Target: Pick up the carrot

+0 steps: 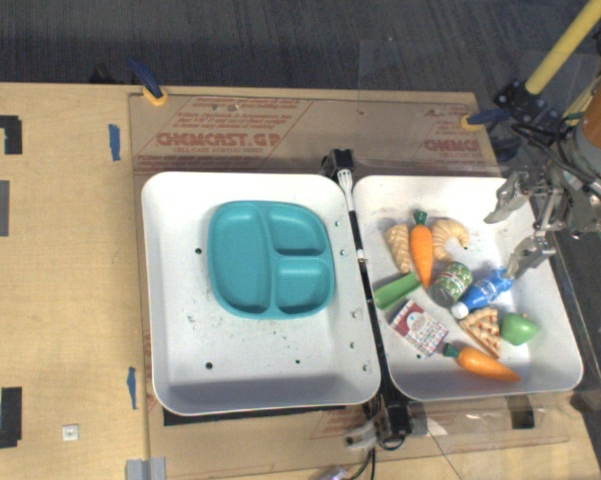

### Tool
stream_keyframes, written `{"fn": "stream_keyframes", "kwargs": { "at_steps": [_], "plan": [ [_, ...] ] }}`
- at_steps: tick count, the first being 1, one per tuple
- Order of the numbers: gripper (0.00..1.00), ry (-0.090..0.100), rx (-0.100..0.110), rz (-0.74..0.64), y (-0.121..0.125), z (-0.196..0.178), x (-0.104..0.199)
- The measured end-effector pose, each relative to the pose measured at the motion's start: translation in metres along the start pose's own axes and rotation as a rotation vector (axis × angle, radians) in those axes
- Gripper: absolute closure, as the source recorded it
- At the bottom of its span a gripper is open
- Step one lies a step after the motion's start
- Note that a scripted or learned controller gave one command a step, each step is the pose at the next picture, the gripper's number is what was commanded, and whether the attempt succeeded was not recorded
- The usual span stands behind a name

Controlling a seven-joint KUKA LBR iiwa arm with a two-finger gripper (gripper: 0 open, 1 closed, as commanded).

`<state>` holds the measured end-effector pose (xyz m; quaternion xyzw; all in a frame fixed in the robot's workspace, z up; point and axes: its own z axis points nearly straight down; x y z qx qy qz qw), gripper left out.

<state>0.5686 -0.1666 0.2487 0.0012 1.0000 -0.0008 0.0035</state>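
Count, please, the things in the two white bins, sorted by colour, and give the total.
Teal: 1, the divided plate in the left bin.
Orange: 2, a carrot and a second carrot in the right bin.
Green: 3, a stick, a can and a round piece.
Blue: 1, the bottle.
Red: 1, the packet.
Tan: 3, the bread-like pieces.
Total: 11.

A teal divided plate [272, 259] lay in the left white bin [170, 298] on the counter [60, 268]. In the right bin [550, 363] sat a blue bottle [485, 293], a green pepper [518, 329] and a red packet [417, 326].
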Motion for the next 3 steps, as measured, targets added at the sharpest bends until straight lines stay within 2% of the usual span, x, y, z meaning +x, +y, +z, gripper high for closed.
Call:
{"fn": "stream_keyframes", "kwargs": {
  "at_steps": [1, 2, 3],
  "plan": [
    [0.00, 0.003, -0.003, 0.105, 0.042, 0.150, 0.053],
    [0.00, -0.006, -0.003, 0.404, 0.072, 0.159, -0.048],
    [1.00, -0.019, 0.000, 0.402, 0.071, 0.145, -0.052]
  ]
}}
